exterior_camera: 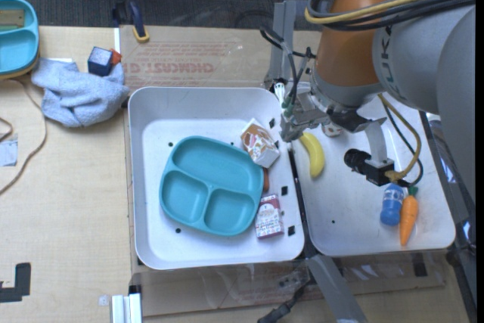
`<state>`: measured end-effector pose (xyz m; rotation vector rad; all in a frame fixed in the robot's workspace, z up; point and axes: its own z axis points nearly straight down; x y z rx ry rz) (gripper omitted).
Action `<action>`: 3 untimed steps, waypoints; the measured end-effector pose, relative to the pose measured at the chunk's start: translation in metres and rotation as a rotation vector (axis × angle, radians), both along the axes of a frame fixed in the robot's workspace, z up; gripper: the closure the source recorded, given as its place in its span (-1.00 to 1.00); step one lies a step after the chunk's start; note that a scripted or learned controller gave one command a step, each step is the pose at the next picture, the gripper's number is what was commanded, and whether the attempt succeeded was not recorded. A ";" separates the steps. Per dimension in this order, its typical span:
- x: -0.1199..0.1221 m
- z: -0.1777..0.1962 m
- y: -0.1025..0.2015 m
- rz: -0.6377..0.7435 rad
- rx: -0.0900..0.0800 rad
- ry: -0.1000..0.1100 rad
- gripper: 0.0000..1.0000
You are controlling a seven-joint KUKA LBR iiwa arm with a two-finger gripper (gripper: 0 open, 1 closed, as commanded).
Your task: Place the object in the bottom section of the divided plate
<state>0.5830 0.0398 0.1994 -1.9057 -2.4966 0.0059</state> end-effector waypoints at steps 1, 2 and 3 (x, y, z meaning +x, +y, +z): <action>-0.026 -0.029 0.068 0.090 0.001 0.000 1.00; -0.041 0.035 0.127 0.370 0.002 -0.003 1.00; -0.041 0.035 0.127 0.370 0.002 -0.003 -1.00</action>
